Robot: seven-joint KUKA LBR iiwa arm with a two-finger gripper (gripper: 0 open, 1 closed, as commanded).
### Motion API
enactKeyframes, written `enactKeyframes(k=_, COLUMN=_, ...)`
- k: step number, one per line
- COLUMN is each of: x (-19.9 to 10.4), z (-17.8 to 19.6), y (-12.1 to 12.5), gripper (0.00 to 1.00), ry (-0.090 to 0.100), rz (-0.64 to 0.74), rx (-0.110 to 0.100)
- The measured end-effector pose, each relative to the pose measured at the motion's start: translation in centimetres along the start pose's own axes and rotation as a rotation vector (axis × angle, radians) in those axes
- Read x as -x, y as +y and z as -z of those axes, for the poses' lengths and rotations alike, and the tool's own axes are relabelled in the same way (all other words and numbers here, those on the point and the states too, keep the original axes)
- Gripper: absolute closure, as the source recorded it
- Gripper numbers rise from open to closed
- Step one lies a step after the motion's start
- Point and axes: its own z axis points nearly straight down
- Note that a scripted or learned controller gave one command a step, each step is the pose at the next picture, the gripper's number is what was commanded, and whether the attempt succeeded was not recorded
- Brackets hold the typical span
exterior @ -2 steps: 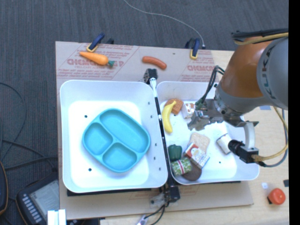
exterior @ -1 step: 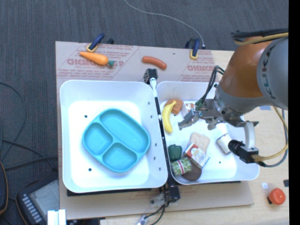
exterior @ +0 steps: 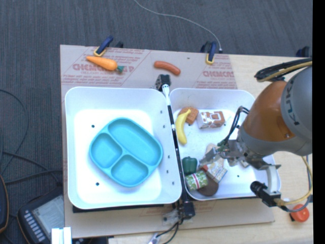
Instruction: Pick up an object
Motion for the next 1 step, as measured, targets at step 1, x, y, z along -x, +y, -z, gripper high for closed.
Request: enactKeyframes(k=1, x=-0.59, z=-3.47, y=2.68, gripper=0.00, ry=-0.020, rz=-0.007, rx=0.023)
